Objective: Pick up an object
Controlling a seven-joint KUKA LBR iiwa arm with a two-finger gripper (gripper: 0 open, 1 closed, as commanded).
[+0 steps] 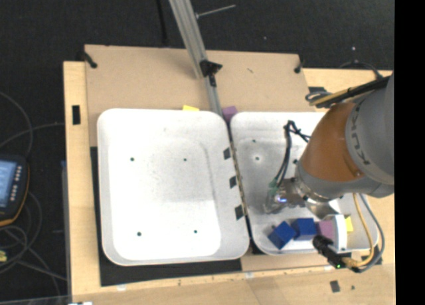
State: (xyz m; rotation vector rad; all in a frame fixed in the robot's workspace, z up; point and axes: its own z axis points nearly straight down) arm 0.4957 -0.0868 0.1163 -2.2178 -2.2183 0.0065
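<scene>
Blue blocks [292, 230] (2) beside gripper [282, 199].

The arm [352, 147] covers most of the right bin [255, 134] and is cut off at the right. Its gripper [285, 199] is too blurred to tell the fingers' state.

A pale tan wooden counter [133, 84] stands on a dark, near-black floor [66, 4], where thin black cables [26, 137] trail at the left.
</scene>
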